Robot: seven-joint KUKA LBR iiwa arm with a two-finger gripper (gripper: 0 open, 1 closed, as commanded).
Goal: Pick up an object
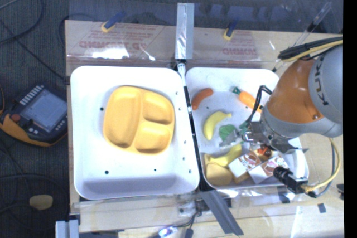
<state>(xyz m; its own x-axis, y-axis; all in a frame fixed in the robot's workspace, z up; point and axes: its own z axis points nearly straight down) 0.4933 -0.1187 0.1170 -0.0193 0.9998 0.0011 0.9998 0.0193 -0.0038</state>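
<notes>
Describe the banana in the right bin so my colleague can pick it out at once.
Look at the right bin, the one the arm reaches into. Near its middle, just left of the gripper, lies the banana, with a small green piece beside it. It is the only curved, bright yellow thing there; the sausage above it is orange-red.

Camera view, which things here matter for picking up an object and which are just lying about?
Job: pincer; right white bin; yellow plastic banana; orange toy carrot; reddish toy sausage.
Lying about: yellow sectioned tray; left white bin; handheld control pendant.

Bright even overhead light, glare on white bins [83, 136].
</notes>
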